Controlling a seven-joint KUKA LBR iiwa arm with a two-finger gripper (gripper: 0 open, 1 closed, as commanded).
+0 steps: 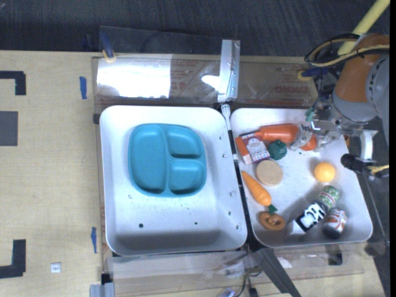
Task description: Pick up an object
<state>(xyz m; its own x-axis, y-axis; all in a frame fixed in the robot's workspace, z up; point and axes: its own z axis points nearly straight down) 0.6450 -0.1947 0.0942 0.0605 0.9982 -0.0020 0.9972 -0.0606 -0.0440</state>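
Where visible, carrot [277, 132] perhaps beside pincer [307, 138]

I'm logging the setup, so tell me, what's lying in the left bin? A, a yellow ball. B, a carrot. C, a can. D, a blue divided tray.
D: the blue tray lies in the left bin, while the carrot, ball and can all lie in the right bin.

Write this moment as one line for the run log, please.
gripper: low at back of right white bin, by right end of long orange toy carrot | grasp: unclear | left white bin: blue divided plastic tray
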